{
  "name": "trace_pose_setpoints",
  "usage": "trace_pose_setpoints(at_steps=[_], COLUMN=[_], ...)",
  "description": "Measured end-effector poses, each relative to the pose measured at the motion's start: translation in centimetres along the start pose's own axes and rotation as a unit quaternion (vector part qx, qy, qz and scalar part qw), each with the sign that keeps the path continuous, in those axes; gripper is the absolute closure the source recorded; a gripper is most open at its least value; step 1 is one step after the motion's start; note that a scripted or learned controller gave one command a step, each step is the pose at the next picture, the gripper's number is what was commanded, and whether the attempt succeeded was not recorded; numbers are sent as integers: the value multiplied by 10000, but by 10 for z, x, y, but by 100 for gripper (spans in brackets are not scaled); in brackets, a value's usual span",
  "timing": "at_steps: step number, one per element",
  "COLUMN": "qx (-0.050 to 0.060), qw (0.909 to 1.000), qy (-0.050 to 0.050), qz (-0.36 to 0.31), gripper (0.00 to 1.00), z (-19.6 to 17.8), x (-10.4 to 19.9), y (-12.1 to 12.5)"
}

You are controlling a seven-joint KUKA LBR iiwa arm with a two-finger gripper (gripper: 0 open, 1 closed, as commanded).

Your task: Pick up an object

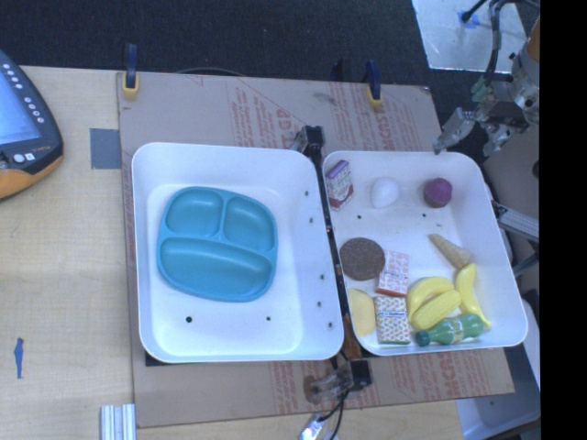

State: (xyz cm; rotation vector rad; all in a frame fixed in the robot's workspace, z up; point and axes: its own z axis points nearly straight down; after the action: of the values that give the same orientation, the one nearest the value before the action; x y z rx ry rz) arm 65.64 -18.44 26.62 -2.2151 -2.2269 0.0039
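The right white bin [495,232] holds several toy foods. Along its far side lie a small red-and-white carton [338,181], a white egg [384,192] and a purple ball [437,192]. Nearer are a brown round cookie [362,258], two snack packets [394,273], a yellow slice [362,312], an ice-cream cone [448,248], yellow bananas [431,299] and a green bottle [449,331]. My gripper [477,134] hangs above the bin's far right corner, up and right of the purple ball. Its fingers are spread open with nothing between them.
The left white bin [147,273] carries a blue divided plate [218,243]. A black hinge strip [328,246] runs between the bins. A grey and orange tablet device [23,122] lies at the bench's far left. Clamps [371,79] pin the cardboard's far edge.
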Motion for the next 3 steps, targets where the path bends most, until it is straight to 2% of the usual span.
trace_pose_setpoints(at_steps=[1, 2, 3], qx=[75, 14, -3], qw=[10000, 10000, 10000], qy=[23, 2, 1], qz=[20, -7, -19], gripper=[0, 100, 100], z=[108, 90, 178], x=[-12, -12, 10], y=[-71, -66, -7])
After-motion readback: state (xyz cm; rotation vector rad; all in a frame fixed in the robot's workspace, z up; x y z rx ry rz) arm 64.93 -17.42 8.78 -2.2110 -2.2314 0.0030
